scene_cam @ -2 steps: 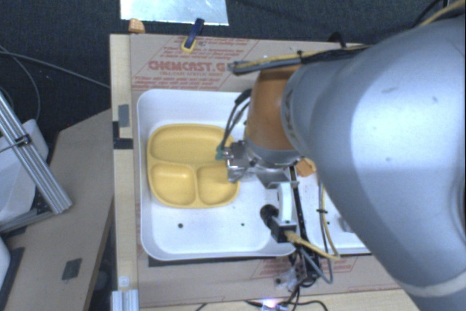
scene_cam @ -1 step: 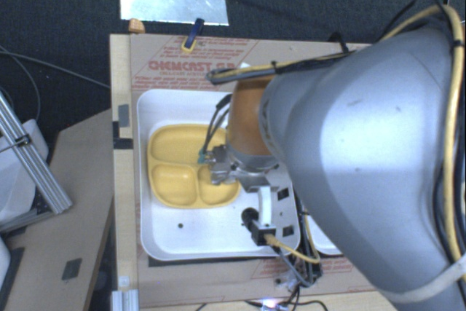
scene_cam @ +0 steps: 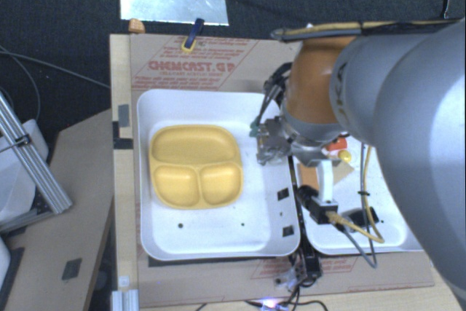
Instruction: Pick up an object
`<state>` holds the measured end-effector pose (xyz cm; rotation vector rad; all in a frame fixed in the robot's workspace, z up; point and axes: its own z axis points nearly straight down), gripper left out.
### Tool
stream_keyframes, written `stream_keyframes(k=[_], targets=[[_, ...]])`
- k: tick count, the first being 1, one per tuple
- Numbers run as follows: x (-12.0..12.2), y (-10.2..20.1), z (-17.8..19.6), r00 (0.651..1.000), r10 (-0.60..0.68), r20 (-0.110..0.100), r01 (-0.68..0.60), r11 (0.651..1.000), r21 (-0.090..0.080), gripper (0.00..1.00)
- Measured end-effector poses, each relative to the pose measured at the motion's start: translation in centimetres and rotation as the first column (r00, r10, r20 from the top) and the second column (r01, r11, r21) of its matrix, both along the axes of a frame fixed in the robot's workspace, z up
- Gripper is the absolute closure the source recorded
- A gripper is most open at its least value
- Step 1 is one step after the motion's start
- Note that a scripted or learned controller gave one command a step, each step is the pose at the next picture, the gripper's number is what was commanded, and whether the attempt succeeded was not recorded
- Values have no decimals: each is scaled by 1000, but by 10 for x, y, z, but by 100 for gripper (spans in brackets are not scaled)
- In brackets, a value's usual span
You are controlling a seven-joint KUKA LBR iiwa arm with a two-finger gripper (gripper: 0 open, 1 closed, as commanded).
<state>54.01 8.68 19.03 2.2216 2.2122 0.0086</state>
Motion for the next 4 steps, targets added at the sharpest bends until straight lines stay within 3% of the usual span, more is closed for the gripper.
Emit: stream_keyframes(k=[1, 2, 3, 4], targets=[[-1, 4, -6, 1000, 7, -8, -7, 1000, 1, 0], [10, -78, -6, 1000, -2, -6, 2, 1000, -2, 0], [-54, -71, 83, 1000, 9, -1, -9, 1000, 3, 0], [-52, -3, 210, 1000, 17, 9, -18, 1000, 7, 0]])
